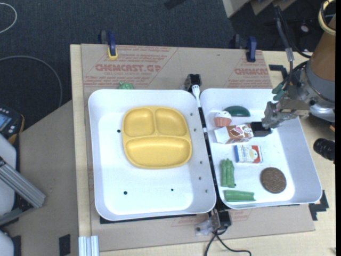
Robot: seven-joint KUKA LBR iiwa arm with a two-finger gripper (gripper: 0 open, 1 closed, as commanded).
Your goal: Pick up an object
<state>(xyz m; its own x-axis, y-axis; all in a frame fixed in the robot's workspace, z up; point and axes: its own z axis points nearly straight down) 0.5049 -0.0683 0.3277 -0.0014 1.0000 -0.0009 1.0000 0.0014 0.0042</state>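
From above, the gripper hangs low over the right bin, its dark tip just beside the brown-and-white packet; whether it is open or closed cannot be told. Beyond the packet lie a small red-and-white cup and a dark green oval piece. Nearer the camera sit a blue-and-white carton, a brown round cookie, and two green vegetables. Far left of the tool, the left bin holds a yellow divided plate.

Bright even light, soft shadows, slight blur
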